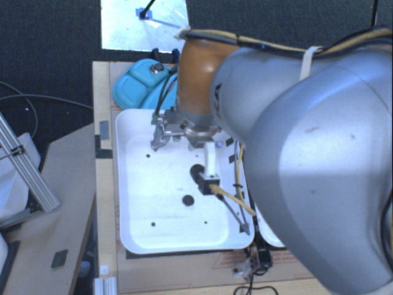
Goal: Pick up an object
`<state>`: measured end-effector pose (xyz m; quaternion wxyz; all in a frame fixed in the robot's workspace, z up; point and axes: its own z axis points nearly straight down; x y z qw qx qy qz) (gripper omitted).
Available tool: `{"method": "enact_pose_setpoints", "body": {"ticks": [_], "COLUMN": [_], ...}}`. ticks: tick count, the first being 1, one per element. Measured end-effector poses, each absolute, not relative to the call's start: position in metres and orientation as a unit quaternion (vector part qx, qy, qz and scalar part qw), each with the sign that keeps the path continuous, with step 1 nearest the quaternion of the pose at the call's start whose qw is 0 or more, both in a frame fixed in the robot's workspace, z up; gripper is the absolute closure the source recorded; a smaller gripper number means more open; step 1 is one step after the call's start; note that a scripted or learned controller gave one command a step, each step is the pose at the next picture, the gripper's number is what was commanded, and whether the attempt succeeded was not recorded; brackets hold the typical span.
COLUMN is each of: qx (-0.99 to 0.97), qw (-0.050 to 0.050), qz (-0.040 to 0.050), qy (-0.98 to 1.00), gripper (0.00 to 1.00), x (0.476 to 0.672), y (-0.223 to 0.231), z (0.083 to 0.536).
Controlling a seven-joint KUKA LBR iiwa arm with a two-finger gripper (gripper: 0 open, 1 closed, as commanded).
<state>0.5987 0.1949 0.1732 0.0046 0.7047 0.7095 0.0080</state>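
Observation:
The grey arm with its orange band fills the right of the camera view and reaches down into the left white bin point(132, 183). My gripper point(159, 135) hangs over the far part of that bin, near its back rim, and I see nothing in it. A small dark round object point(188, 200) lies on the bin floor, nearer the camera and to the right of the gripper, apart from it. The arm hides most of the right bin.
A light blue plastic item point(140, 86) lies on the bench just behind the left bin. A shiny sheet point(144, 16) lies further back. A wooden side table point(58, 183) and metal rails point(24, 171) stand at the left.

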Motion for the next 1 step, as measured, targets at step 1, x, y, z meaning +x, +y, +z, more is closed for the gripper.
{"method": "enact_pose_setpoints", "body": {"ticks": [1], "qx": [0.704], "qw": [0.001], "qz": [0.0023], "qy": [0.71], "gripper": [1.0], "x": [0.5942], "y": [0.1928], "z": [0.1781]}}
